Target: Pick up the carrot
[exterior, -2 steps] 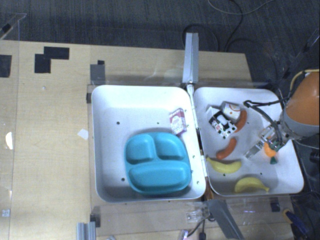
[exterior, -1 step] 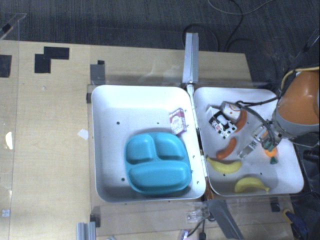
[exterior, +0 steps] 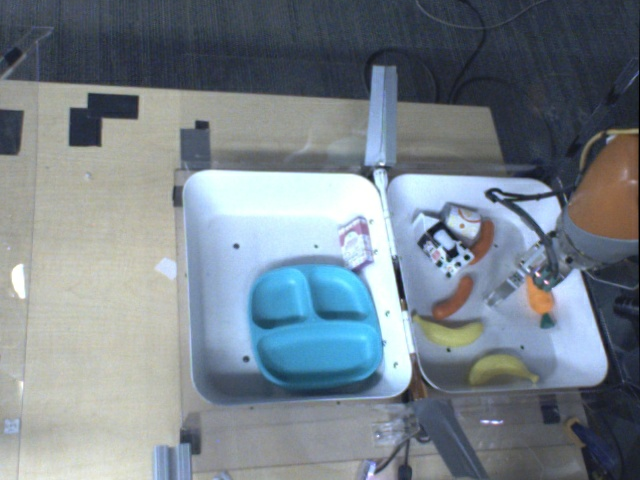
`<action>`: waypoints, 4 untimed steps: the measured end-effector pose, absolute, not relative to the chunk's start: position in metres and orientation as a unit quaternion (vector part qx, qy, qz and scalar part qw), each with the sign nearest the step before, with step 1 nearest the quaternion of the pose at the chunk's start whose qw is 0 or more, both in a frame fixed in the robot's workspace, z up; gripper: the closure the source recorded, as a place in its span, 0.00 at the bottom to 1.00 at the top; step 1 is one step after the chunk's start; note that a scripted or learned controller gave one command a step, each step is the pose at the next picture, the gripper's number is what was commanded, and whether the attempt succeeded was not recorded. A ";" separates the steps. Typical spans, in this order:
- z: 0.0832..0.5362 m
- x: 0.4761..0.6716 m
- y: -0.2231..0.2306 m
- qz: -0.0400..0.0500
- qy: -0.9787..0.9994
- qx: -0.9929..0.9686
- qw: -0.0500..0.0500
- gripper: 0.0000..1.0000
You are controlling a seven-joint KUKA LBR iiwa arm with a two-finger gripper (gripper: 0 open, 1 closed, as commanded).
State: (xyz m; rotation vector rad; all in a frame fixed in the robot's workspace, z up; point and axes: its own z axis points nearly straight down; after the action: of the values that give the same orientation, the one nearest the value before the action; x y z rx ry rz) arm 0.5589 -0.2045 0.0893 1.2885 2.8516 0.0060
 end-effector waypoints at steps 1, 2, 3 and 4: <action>0.102 0.562 -0.203 0.003 0.912 0.411 0.009 1.00; 0.114 0.564 -0.203 0.005 0.912 0.409 0.013 1.00; 0.095 0.571 -0.205 0.001 0.855 0.519 0.004 1.00; 0.225 0.582 -0.149 0.002 0.832 0.555 0.005 1.00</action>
State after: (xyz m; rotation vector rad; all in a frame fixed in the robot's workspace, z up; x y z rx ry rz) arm 0.5818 -0.1491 0.2248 1.7389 2.6053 0.0057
